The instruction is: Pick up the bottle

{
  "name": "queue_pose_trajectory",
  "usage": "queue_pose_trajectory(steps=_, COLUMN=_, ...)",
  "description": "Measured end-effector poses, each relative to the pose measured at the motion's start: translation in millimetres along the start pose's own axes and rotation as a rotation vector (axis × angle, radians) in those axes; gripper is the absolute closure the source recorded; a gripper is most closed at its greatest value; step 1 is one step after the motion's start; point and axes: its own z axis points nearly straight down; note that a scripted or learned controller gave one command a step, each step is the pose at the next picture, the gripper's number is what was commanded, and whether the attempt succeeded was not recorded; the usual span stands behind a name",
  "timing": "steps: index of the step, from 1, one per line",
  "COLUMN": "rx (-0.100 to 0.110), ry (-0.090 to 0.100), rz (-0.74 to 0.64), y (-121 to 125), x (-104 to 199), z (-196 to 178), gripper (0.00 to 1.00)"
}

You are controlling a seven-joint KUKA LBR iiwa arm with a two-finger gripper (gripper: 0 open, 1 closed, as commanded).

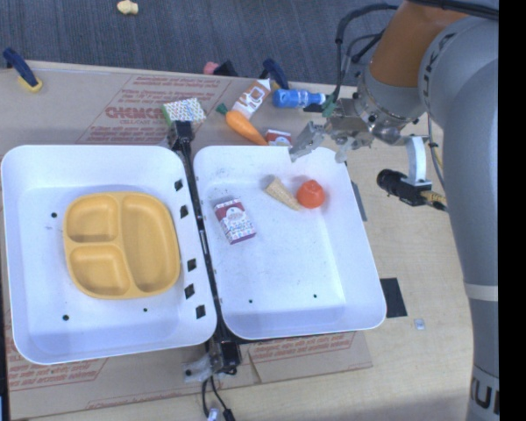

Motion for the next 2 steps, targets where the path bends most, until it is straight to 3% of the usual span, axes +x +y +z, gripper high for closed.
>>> queue_pose_trajectory(steps=1, rx=-0.001, ry=0.000, rz=0.194, y=-7, x=31, z=150, gripper=0.00)
queue_pose_trajectory(steps=2, rx=0.000, ry=0.001, rz=0.189, y=-6, x=31, z=140, gripper=1.00)
